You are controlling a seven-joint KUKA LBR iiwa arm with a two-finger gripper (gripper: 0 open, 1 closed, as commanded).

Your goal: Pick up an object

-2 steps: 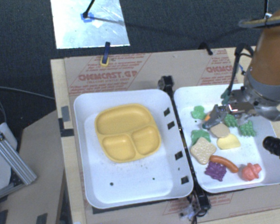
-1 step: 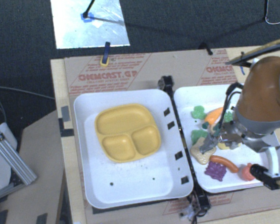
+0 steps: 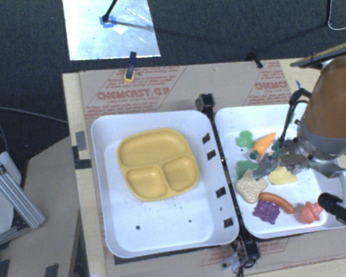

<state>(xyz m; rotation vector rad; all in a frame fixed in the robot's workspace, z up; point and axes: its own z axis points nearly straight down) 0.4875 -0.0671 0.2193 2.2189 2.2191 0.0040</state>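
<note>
Toy food pieces (image 3: 270, 183) all lie in right bin (image 3: 280, 110); gripper (image 3: 263, 169) low among them, finger opening cannot be told, nothing visibly held, pickup not yet done.

We see open floor in the left bin (image 3: 118, 226) around the yellow tray (image 3: 158, 164) — front and sides. The right bin (image 3: 240, 220) is crowded (toy foods lie close together), and the end effector (image 3: 267, 167) sits among them, arm (image 3: 336, 111) overhead.
</note>
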